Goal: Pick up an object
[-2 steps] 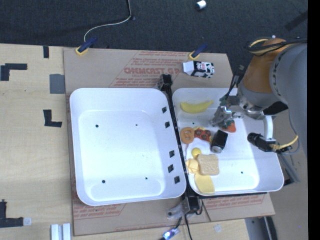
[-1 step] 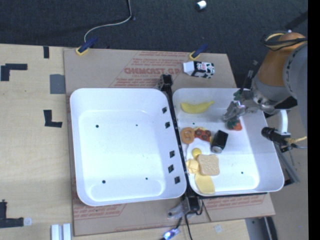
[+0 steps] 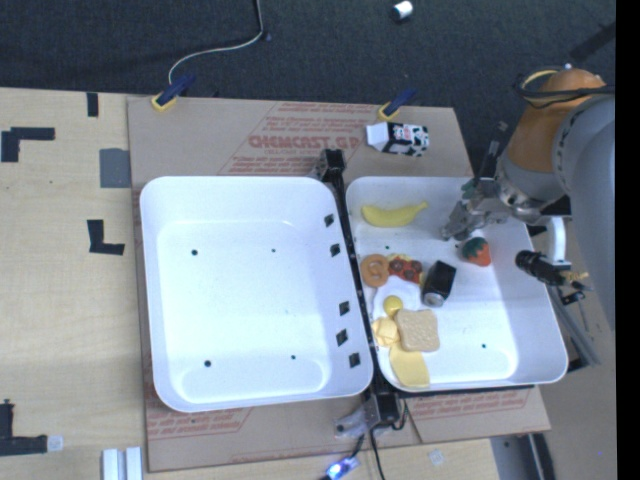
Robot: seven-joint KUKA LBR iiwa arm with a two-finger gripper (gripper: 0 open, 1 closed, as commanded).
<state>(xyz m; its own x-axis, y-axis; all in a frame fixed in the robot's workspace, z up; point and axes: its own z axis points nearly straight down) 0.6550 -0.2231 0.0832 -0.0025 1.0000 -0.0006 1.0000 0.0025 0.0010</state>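
Arm (image 3: 560, 138) bent down — end effector (image 3: 462, 224) beside tomato (image 3: 478, 252).

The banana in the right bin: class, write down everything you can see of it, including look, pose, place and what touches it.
The banana is a small, plain yellow, curved piece that looks like smooth plastic toy food. It lies flat on the floor of the right bin, near the far wall, its length running across the view and its ends curving slightly upward. Nothing touches it. A round brown piece lies nearer the camera, and the arm's hand sits to its right, apart from it.
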